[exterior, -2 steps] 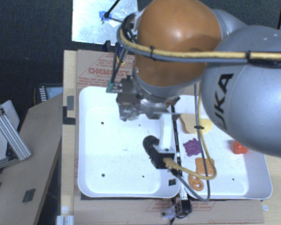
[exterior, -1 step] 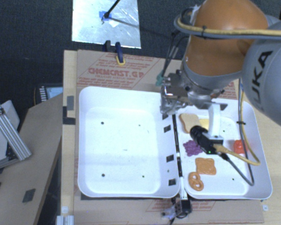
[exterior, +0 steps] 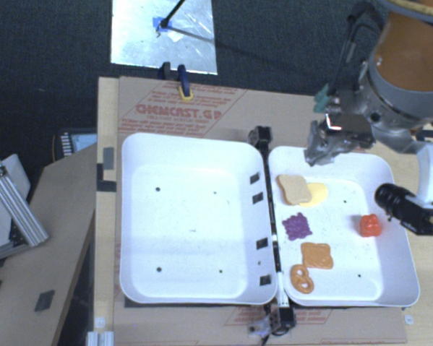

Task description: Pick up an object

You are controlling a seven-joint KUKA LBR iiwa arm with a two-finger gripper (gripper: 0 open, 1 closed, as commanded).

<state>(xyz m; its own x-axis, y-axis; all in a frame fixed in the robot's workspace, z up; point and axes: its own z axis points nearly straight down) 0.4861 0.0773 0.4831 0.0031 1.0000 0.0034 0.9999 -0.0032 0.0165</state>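
At the far left of my worktop [exterior: 206,103] sits the left bin [exterior: 192,218], a shallow white tray with only small dark specks on its floor, so nothing there is worth reaching for. A black hinge strip [exterior: 268,222] runs between it and the right bin [exterior: 391,286], where all the pickable things lie clustered toward the inner wall, probably because they were tipped in together. The bread slice [exterior: 294,189] lies flat near the back, its long axis running slantwise from the upper left to the lower right, and it overlaps the yellow piece [exterior: 316,195] just beside it. In front of it rests the purple cluster [exterior: 297,226], roughly round with no clear axis; then the tan waffle [exterior: 317,255], lying flat, and the pretzel [exterior: 302,279] touching its near-left corner. The red piece [exterior: 370,225] sits alone, well apart to the right, which I judge makes it the cleanest target. My jaws [exterior: 320,154] hang over the back rim of the right bin, above and just behind the bread slice, carrying nothing; whether they stand wide or narrow I cannot tell from this angle.
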